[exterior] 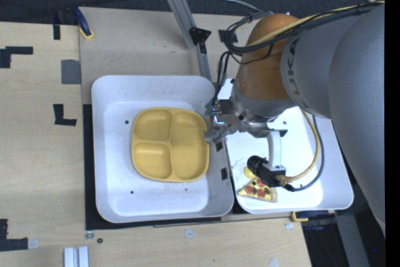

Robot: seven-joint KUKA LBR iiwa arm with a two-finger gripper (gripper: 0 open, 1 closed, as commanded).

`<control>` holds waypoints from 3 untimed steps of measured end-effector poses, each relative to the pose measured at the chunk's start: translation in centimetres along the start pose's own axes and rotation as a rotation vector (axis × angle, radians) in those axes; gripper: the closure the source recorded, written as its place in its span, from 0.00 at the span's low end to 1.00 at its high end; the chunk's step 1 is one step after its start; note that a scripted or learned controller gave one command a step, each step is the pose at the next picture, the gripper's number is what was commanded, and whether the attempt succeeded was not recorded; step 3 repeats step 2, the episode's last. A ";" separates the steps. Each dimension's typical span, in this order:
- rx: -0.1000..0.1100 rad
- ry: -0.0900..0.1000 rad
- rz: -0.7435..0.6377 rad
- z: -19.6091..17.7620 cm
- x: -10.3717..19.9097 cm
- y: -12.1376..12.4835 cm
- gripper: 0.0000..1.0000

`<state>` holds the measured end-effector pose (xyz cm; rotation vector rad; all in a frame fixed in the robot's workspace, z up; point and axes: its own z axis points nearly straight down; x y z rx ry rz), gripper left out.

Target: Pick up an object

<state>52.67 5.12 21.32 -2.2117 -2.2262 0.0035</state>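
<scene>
A yellow divided plate point(169, 144) lies in the middle of the left bin point(119, 197). A toy pizza slice point(257, 191) rests at the near left corner of the right bin point(328, 194). My gripper point(215, 128) hangs over the rim between the two bins, right beside the plate's right edge. The grey arm and its orange band cover most of the right bin. Nothing can be seen held at the gripper.
A grey metal post point(181, 6) slants down from the top to the back edge of the left bin. A blue and yellow clamp point(84, 25) sits at the bench's far left corner. Black tape marks point(62, 114) dot the wooden bench left of the bins.
</scene>
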 end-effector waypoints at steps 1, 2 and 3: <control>-0.002 0.000 0.000 -0.6 4.6 0.7 1.00; -0.001 -0.002 0.004 -0.5 4.3 0.6 0.00; -0.001 -0.002 0.004 -0.5 4.3 0.6 0.00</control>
